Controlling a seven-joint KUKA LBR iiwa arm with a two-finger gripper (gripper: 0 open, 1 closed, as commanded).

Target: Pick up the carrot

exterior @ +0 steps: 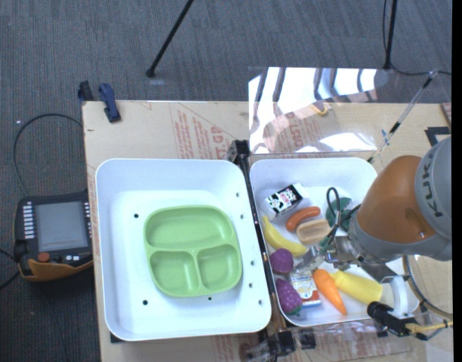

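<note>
Carrot (331, 290) lies flat in right bin (367, 170), near front wall, between grape bunch (289, 296) and yellow bottle (357, 285). Not lifted. Claw (331, 253) hangs just above it among toys; spread or pinched cannot tell. Judgement: grasp and lift both left.

Gripper fingers: hidden beneath the grey-and-orange arm wrist (393, 210).
Right white bin (310, 168): right edge covered by that arm.
</note>
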